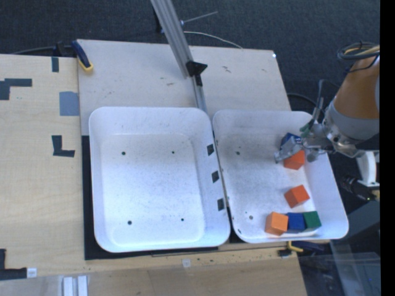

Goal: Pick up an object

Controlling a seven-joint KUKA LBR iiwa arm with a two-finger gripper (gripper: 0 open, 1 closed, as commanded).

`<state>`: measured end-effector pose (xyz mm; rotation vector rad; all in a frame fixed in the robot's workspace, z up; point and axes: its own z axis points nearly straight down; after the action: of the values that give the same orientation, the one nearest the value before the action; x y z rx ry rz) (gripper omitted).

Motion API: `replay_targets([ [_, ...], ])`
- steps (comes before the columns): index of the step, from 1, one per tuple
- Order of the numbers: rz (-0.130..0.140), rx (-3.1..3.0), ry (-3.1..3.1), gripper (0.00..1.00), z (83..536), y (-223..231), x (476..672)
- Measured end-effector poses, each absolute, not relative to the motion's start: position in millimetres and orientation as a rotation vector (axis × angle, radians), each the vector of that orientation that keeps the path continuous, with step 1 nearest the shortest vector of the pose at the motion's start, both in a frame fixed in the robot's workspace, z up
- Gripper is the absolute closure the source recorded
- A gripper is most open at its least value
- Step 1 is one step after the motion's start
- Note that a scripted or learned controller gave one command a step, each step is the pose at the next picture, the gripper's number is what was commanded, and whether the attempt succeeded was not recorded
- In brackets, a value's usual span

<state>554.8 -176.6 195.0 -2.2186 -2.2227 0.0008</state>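
My gripper (296, 153) reaches in from the right over the upper right part of the right bin (247, 165). An orange block (295, 161) sits tilted between its two grey fingers, and the gripper is shut on it. A small blue piece (287, 141) shows just above the block, against the gripper. Lower in the same bin lies a second orange block (297, 195). Along the bin's front right edge an orange block (276, 222), a blue block (296, 221) and a green block (311, 219) stand in a row.
The left bin (148, 177) lies beside the right one, their rims touching in the middle. A slanted metal rail (176, 32) crosses the back of the bench. Cables run by the arm at the right edge.
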Motion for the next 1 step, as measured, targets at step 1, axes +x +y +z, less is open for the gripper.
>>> replay_targets([
  [1,-0.012,-2.234,-2.24,0.0,117.3,-206.5,594.3],
])
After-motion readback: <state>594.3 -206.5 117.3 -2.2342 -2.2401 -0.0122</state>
